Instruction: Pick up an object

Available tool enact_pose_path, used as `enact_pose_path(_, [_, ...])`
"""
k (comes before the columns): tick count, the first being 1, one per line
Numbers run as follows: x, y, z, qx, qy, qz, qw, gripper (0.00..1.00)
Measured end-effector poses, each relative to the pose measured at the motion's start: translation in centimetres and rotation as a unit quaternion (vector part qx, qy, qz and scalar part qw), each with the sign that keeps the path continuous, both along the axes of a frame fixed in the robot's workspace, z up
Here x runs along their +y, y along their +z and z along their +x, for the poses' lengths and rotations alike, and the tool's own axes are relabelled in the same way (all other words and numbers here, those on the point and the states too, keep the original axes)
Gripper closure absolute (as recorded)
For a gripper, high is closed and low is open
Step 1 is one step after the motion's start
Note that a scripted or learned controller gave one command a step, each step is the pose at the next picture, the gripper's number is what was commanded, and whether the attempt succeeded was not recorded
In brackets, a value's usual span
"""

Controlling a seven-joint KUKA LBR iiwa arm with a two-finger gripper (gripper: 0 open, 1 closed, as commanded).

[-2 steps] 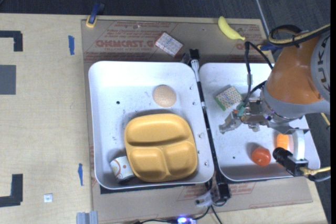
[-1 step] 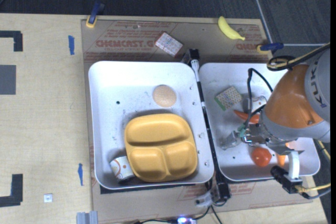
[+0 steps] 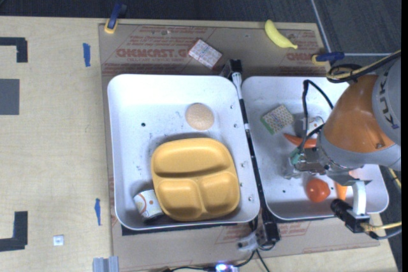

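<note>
your arm (image 3: pixel 363 121) hangs over the right bin (image 3: pixel 274 200), gripper (image 3: pixel 305 161) down among the objects.
orange ball (image 3: pixel 317 189) sits round, no long axis, just beside it; you cannot tell the finger state.

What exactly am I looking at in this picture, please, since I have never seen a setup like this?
This is one camera fixed above a bench, looking down at a slant. The grey and orange shape at the right is a robot arm; its gripper reaches down into the right bin. That bin holds an orange ball and a small patterned square. The left bin holds a yellow divided tray, a tan disc and a small white cup. A yellow banana lies on the cardboard behind. I cannot tell whether anything is held.
</note>
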State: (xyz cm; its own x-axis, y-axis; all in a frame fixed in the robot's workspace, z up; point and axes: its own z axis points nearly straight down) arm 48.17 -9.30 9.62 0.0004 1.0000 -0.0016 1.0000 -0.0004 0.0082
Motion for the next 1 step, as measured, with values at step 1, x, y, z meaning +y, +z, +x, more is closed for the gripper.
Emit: enact_pose_path(1, [-0.27,-0.99,4.97,0.002,0.000,0.0001,1.0000,1.00])
